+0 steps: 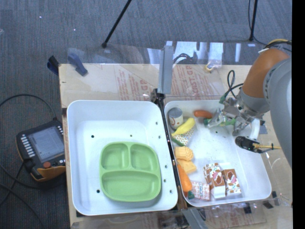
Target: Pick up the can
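From my station I saw the can [175, 117] upright in the far left corner of the right bin [265, 178], close against the wall that divides the two bins. A banana [186, 126] lay just beside it on the right, touching or nearly so, which I judged would crowd a grasp from that side; the corner walls hemmed in the other sides, so a descent from above looked the cleanest way in.

The rest of the food was strung along that same left wall: corn [184, 153], then a carrot [185, 177] nearer me, with small cartons [221, 180] in the near part of the bin. The left bin [78, 128] held a green divided plate [129, 171].

The arm [267, 80] reached in from the right, its wrist bent down over the far right part of the right bin. The hand [224, 119] pointed leftward, low over the bin floor, well apart from the can. Amid its cables and fittings I could not tell whether it was spread or pressed together; I saw nothing pinched in it. The pick looked not yet begun.
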### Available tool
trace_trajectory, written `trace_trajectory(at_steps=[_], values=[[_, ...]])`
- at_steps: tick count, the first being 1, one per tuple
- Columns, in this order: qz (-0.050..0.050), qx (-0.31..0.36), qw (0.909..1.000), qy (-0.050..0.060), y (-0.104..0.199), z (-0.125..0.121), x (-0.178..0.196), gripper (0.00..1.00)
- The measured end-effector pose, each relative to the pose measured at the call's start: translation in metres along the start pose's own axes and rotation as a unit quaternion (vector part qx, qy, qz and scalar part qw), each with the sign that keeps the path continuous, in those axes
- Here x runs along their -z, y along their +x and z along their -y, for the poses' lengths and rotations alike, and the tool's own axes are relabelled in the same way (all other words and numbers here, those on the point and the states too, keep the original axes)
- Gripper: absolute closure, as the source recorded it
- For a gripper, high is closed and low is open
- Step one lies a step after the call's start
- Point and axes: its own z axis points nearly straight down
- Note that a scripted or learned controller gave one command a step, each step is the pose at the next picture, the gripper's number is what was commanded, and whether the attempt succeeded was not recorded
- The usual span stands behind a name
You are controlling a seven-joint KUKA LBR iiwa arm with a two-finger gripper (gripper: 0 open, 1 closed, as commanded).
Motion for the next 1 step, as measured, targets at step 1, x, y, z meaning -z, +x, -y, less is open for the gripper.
trace_trajectory(at_steps=[1], values=[[-0.001,0.003,1.0000,-0.001,0.0028,-0.0004,0.0087,1.00]])
